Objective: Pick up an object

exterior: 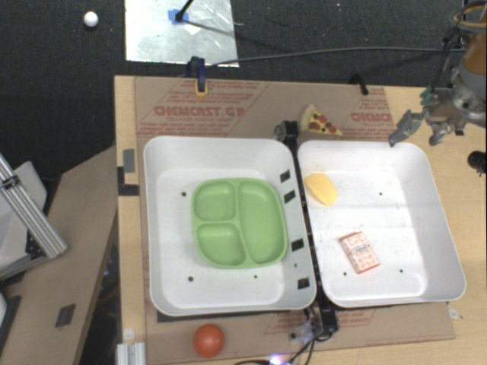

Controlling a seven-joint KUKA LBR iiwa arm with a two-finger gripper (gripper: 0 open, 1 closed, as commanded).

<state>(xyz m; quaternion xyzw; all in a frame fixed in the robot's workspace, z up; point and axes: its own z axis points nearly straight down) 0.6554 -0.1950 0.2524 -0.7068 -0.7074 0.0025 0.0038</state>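
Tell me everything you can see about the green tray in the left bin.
The green tray is a pale green, plastic-looking rounded rectangle with three compartments: two smaller on its left, one long on its right. It lies flat, right side up, slightly turned, in the middle of the left bin, touching only the bin floor.

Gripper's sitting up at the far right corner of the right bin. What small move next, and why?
Probably bring the gripper left and toward the camera, over the yellow object. The gripper is open and holds nothing, hovering at the far edge of the right bin. The yellow object is the closer target, lying apart from the pink box, with bare floor around it.
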